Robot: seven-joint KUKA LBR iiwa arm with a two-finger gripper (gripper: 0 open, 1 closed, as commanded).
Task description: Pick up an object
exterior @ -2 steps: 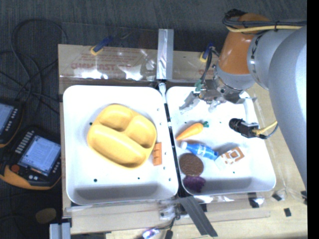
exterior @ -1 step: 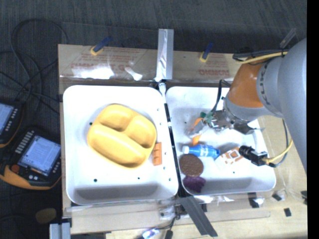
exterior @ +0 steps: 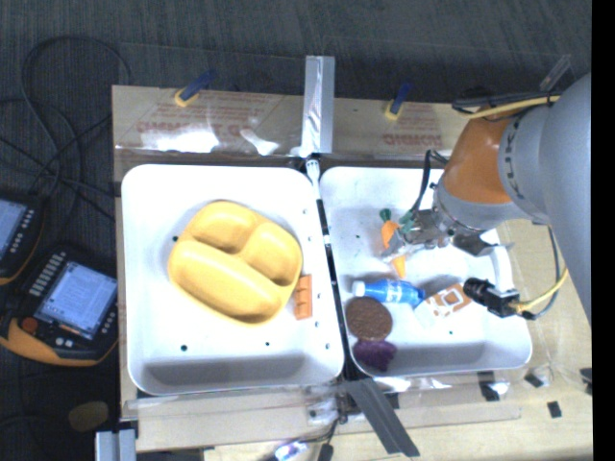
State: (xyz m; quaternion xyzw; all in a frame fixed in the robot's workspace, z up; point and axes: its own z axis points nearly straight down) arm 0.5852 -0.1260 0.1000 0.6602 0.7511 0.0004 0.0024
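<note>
Two white bins (exterior: 135, 257), arm bent over right bin, tool (exterior: 415, 227) beside carrot (exterior: 388, 232), grip unclear

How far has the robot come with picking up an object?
Done: the arm has reached into the right bin, its gripper low beside the small orange piece. In hand: nothing visibly gripped. Left: closing on an item and lifting it; the blue bottle and brown disc lie untouched.
</note>
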